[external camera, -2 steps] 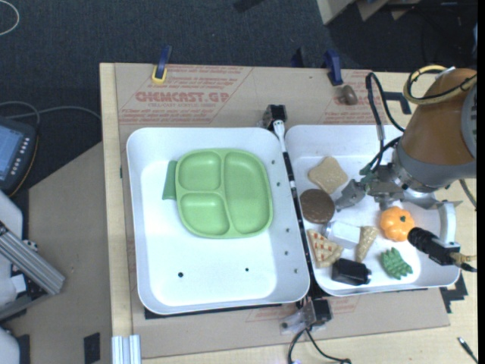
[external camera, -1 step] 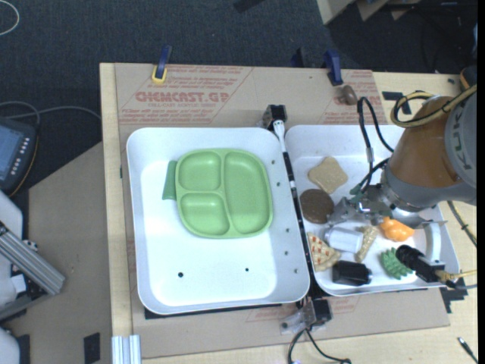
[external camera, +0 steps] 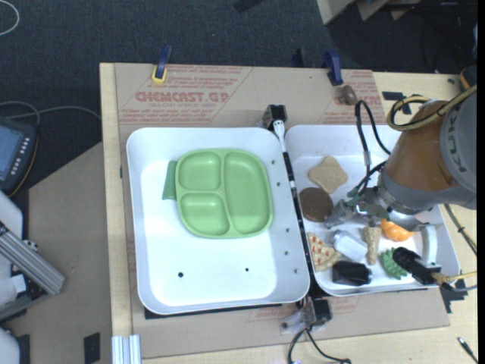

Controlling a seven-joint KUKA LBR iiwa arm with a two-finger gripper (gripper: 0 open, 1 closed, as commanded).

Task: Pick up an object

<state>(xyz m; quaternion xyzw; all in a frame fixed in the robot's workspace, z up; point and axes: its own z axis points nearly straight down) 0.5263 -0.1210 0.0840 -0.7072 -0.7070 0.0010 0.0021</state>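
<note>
- Orange and small, one toy piece (external camera: pixel 397 231) lies in the right bin (external camera: pixel 303 139) just beside the arm's wrist, at the centre right of the frame; it is one of several candidates for the pick, and I cannot say which one the program is after.
- The other loose things crowd the lower half of that bin: a tan slice of bread (external camera: pixel 327 173) higher up, a brown round piece (external camera: pixel 314 202) below it, a waffle-like piece (external camera: pixel 323 253), a white block (external camera: pixel 350 246), a black object (external camera: pixel 351 273) and a green piece (external camera: pixel 392 264) toward the bottom right.
- The gripper (external camera: pixel 362 209) hangs low over this pile, the arm (external camera: pixel 424 165) reaching in from the right edge; I judge it is placed for a descent onto the cluster.
- How far the gripper is parted cannot be told, and nothing is visibly in its hold.
- The left bin (external camera: pixel 151 264) bears a pale green divided plate (external camera: pixel 224 192), well apart from the gripper and seemingly kept out of the way.
- Both bins rest on a brown cardboard-covered bench (external camera: pixel 220 89), held by clamps at the upper edge.
- Dark carpet (external camera: pixel 114 14) surrounds the bench, with cables and equipment at the left of the frame.
</note>
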